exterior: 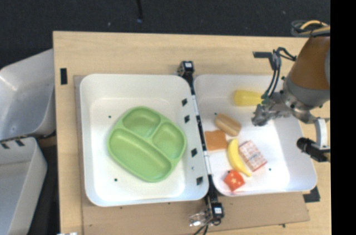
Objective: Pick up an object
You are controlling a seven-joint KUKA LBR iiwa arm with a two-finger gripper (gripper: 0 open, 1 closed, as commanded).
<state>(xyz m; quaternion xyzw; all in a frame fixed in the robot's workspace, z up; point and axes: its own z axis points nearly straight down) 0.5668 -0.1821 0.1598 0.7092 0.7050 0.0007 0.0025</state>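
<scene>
The right bin (289, 173) holds a yellow lemon-like piece (246, 98), a tan bread roll (228, 124), an orange slice (216, 140), a banana (236, 157), a small pink-and-white box (252, 155) and a red piece (234, 180). My gripper (261, 117) hangs over the bin's right middle, just right of the lemon piece and the roll, with nothing visibly held. The arm with its orange band (310, 64) comes in from the right.
A green divided plate (147, 143) lies in the left bin (89, 117). A black-clipped divider (194, 128) separates the bins. Cables (275, 70) loop beside the wrist. Bare bin floor lies right of the box.
</scene>
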